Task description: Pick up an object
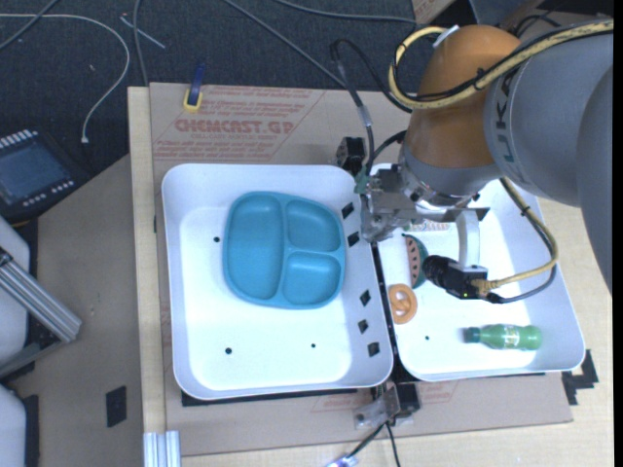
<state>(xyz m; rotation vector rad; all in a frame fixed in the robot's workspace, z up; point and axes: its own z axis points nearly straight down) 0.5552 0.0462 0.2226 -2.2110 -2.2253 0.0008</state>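
In the right bin (548, 305) lie a green bottle (503, 336) on its side near the front, an orange-brown pretzel (402, 302) by the left wall, and a small brown and red item (417, 259) just behind the pretzel. My gripper (382, 224) hangs low over the right bin's back left corner, close to the wall shared by the two bins. The wrist and the orange band above it hide what lies under the gripper. I see nothing held in it.
The left bin (195, 290) holds a blue divided plate (284, 249) in its back half. A yellow-and-black cable (521, 278) loops from the wrist over the right bin. A cardboard sheet (243, 120) lies behind the bins.
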